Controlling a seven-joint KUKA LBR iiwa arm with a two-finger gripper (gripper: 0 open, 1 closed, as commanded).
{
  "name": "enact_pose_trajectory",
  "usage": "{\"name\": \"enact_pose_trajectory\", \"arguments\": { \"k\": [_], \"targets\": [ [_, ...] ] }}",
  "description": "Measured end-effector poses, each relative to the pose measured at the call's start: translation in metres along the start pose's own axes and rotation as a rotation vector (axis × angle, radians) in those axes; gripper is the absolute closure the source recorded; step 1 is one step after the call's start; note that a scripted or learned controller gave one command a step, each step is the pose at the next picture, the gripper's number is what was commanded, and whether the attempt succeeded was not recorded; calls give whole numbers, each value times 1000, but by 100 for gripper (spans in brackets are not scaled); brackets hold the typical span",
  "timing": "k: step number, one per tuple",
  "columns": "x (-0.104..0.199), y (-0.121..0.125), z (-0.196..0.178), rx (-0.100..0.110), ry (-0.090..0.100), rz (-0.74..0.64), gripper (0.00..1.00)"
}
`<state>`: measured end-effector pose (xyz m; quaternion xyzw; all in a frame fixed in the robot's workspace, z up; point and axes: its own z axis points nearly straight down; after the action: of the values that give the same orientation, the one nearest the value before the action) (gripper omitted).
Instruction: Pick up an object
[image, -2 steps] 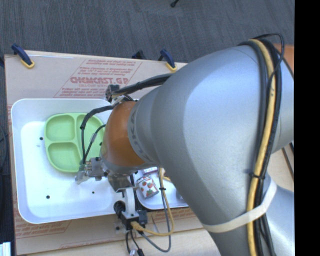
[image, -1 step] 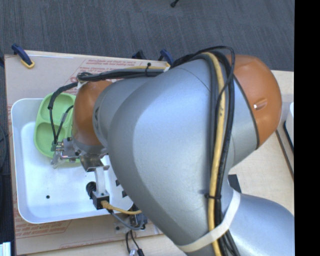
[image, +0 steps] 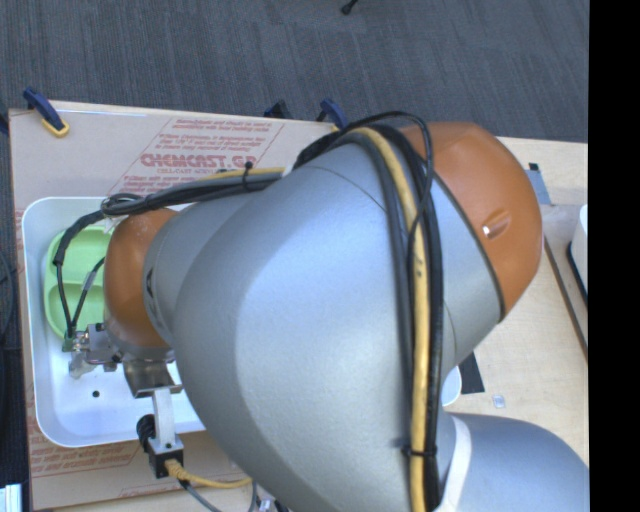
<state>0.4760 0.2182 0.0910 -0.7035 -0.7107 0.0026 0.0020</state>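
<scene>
A pale green object (image: 72, 272) lies in the far left part of the left white bin (image: 36, 330), partly hidden by black cables and the wrist. My gripper (image: 92, 358) reaches down into this bin just in front of the green object, below the orange wrist band (image: 132, 285). The arm's big grey body (image: 320, 330) covers the middle of the view and hides most of the bin. A small dark spot (image: 96, 393) shows on the bin floor near the gripper.
A cardboard sheet with red print (image: 200, 150) lies under and behind the bin, held by blue clamps (image: 45, 110) (image: 330, 108). The edge of the other bin (image: 578, 250) shows at the right. A yellow cable (image: 205, 482) hangs near the front edge.
</scene>
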Motion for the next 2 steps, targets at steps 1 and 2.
{"name": "enact_pose_trajectory", "arguments": {
  "k": [1,2],
  "targets": [
    [0,0,-10,2,0,-2,100],
    [-1,0,-43,-3,2,4,100]
  ]
}}
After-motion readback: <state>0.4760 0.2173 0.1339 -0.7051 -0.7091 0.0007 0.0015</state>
